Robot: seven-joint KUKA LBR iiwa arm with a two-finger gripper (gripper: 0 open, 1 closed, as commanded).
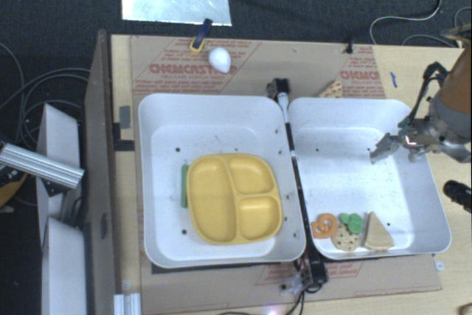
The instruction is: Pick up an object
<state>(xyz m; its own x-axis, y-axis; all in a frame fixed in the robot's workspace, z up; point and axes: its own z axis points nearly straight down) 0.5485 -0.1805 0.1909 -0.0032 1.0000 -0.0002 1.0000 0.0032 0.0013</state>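
low in the left bin (158, 158), closest to the lens, a yellow divided plate (234, 198) lies flat with three compartments, two side by side at the top and a smaller one at lower right. a thin green strip (184, 185) rests against the plate's left edge, touching it. above this bin, on the cardboard sheet (251, 59) that covers the bench, a white egg-shaped object (220, 59) sits near a small yellow and blue item (200, 37), the two close but apart. a black divider (291, 151) runs between the two bins.

moving right, the right bin (413, 232) holds a cluster of toy food pressed into its lower corner: an orange pretzel-like ring (323, 226), a speckled round cookie (343, 238) just below it, a green piece (353, 221) touching both, and a tan sandwich wedge (377, 234) on the right, leaning on the green piece. a cracker-like piece (332, 90) lies outside the bin beyond its upper rim.

farthest right, the gripper (391, 144) hangs over the upper right part of the right bin, well apart from the food cluster, with nothing seen between its fingers; whether they are spread or closed cannot be told. the grey arm (451, 122) enters from the right edge.
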